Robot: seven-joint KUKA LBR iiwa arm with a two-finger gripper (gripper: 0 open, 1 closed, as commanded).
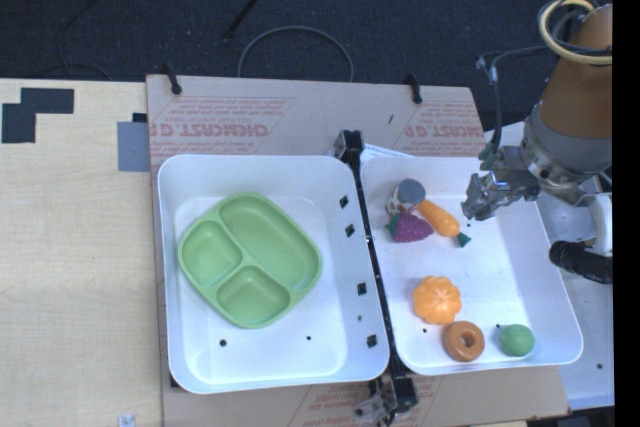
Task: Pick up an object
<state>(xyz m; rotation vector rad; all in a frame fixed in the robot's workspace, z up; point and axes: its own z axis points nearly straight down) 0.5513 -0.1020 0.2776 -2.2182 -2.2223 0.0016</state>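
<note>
Green divided plate (pixel 249 259) in left bin (pixel 190 177) — hand (pixel 472 207) above right bin's (pixel 530 245) toy carrot (pixel 438 217)

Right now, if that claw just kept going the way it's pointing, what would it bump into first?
Probably the toy carrot: the claw points down-left at its green-tipped end in the right bin. Depth is hard to judge, so it might reach the bin floor first.

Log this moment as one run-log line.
gripper: over right bin, beside toy carrot | holding: nothing seen | left bin: green divided plate
</note>
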